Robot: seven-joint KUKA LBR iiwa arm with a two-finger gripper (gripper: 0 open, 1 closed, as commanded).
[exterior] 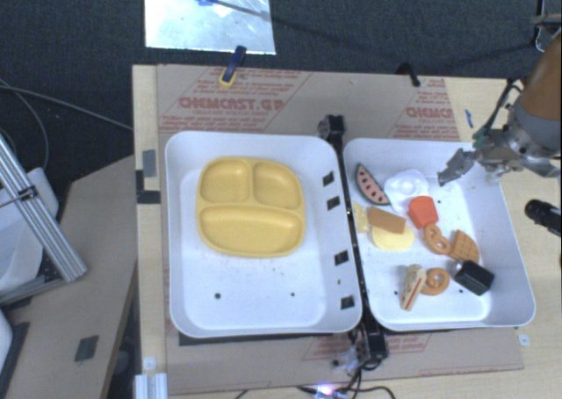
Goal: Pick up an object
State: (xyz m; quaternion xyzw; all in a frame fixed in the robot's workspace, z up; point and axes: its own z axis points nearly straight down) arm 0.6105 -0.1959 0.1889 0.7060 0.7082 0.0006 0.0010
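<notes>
While the jaws (457, 167) hover empty and spread above the right bin (509, 239), toy food such as the red block (422, 211) lies inside; a yellow tray (250, 206) fills the left bin (184, 283).

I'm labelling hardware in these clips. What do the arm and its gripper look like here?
The arm enters from the right edge: a rounded grey body with an orange band above the wrist. Below it sits a grey metal wrist block, ending in the gripper, whose fingers look thin, grey and angular. A thin dark cable runs past the wrist. No markings are legible.
</notes>
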